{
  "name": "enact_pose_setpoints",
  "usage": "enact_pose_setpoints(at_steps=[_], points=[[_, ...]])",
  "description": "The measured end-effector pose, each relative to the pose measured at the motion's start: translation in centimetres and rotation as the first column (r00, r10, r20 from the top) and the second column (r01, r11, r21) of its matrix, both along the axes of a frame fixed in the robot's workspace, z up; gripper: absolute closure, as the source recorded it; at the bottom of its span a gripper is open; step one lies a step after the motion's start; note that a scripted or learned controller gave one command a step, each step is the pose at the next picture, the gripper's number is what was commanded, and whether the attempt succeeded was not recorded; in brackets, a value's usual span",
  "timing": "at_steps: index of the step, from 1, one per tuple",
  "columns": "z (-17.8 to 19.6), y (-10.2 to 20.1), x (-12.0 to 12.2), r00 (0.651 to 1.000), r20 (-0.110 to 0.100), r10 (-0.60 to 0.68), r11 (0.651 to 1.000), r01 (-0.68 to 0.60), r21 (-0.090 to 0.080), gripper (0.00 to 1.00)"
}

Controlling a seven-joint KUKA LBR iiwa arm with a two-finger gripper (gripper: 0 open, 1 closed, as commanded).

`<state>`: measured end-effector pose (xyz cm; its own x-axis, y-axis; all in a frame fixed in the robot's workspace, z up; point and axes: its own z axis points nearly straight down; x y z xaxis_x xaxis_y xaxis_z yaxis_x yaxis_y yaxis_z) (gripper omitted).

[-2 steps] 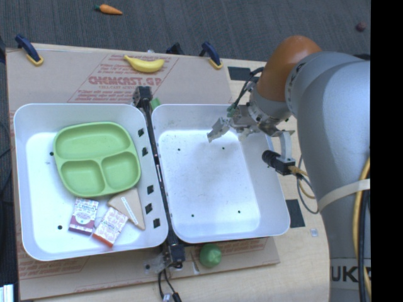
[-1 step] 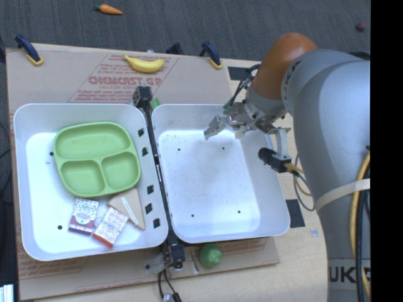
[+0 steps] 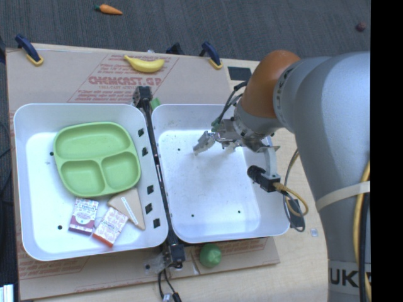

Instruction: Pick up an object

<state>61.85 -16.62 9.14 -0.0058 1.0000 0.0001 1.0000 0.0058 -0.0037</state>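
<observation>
The gripper (image 3: 203, 143) hangs over the right bin (image 3: 217, 228), its grip state impossible to tell, so the arm should swing toward nine o'clock to the left bin (image 3: 25, 187), descending squarely onto the small boxes (image 3: 97, 221) at six o'clock of the green plate (image 3: 94, 156).

Grey arm reaching leftward, pincer (image 3: 203, 143) low, wrist bent

The arm (image 3: 327, 143) runs off the right and bottom edges — its base is out of view, and its bulk hides the right bin's (image 3: 189, 225) far right rim. The gripper (image 3: 203, 143) is too small to tell how its fingers stand. The print on the 2 small packets (image 3: 97, 220) is unreadable — too small.
</observation>
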Motion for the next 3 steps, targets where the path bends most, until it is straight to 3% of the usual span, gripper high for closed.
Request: enact_pose_setpoints(at_steps=[2,3], points=[[0.0,3.9,-14.3,1.000,-0.001,0.002,1.000,-0.002,0.001,0.00],[0.4,-3.9,-8.4,1.000,0.003,-0.003,1.000,0.003,-0.001,0.00]])
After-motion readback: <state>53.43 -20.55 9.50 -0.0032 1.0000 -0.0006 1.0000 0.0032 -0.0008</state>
